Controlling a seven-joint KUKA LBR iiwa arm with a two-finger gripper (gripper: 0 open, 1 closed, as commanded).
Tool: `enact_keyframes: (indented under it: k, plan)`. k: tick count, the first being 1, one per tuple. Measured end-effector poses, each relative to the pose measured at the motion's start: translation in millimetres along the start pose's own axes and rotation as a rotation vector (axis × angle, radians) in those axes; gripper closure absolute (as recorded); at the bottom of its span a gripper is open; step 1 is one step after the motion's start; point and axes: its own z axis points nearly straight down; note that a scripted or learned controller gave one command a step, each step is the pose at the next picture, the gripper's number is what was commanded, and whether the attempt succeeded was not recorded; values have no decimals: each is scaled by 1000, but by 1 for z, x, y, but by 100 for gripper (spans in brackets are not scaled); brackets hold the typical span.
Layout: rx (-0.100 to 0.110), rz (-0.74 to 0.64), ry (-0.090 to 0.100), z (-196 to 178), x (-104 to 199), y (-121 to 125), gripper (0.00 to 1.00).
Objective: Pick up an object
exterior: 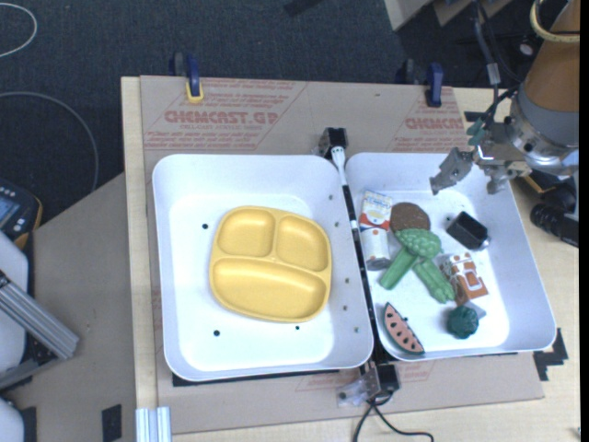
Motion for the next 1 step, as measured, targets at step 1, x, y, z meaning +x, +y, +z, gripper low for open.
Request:
enact_keyframes:
  k: [1]
  plan:
    - [-7, 2, -1, -72, 3, -67, 0]
